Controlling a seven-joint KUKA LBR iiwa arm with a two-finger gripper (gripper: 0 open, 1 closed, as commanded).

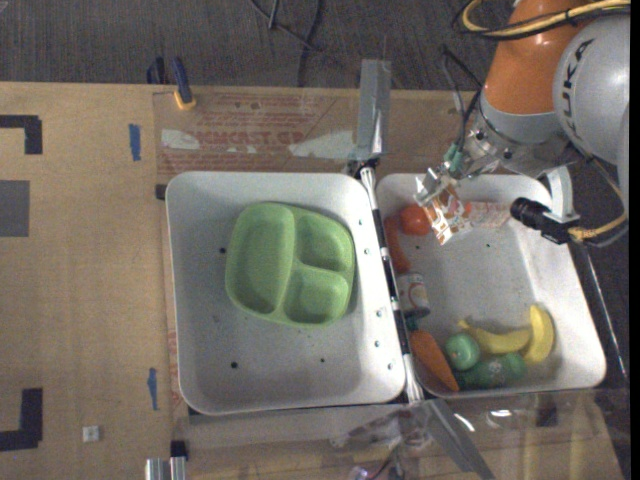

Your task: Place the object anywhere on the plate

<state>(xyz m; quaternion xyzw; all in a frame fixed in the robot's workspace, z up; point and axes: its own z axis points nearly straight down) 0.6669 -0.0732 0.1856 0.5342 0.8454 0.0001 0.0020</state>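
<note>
Jaws (441, 190) closed on a small carton (451, 215), lifted above the right bin (560, 278), beside a tomato (414, 219); green plate (290, 264) in left bin (200, 298).

Two bins sit side by side on the counter (80, 268). The left bin (200, 368) holds a plate (290, 263) near its middle. In the right bin (560, 298), bananas (515, 336) lie at lower right (a carrot (435, 360) lower left), a carton (450, 213) at upper left under the claw (440, 183).

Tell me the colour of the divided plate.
Light green; the plate shows in the camera view.
</note>
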